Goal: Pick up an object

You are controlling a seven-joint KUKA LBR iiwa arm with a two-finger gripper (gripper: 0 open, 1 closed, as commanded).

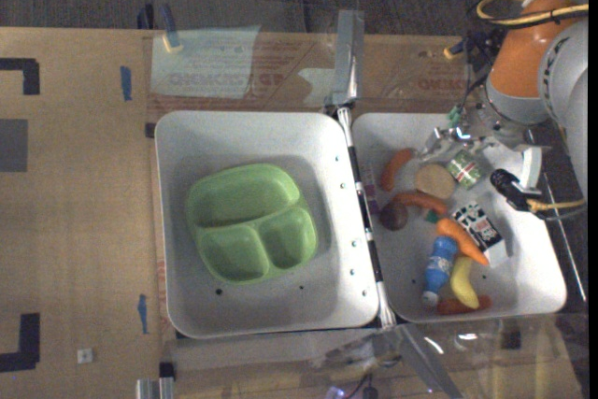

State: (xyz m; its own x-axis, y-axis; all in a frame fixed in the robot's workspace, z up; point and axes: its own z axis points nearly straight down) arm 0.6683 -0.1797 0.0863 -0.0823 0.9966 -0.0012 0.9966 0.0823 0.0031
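Observation:
The right bin (533,280) holds a pile of small toy foods: a reddish sausage (396,166), a tan round piece (434,179), a dark brown ball (393,217), an orange carrot (462,240), a blue bottle (439,264), a yellow banana (464,282) and a black-and-white packet (481,226). My gripper (458,145) hangs low over the bin's back part, just above the tan piece and a small green-and-white can (464,170). The grey arm with its orange band (523,70) comes in from the upper right.
The left bin (177,154) holds a green three-compartment tray (250,221). A metal divider rail (360,201) runs between the bins. A clear plastic sheet (206,61) lies taped behind the left bin. Cables (523,192) trail beside the arm at the right bin's rim.

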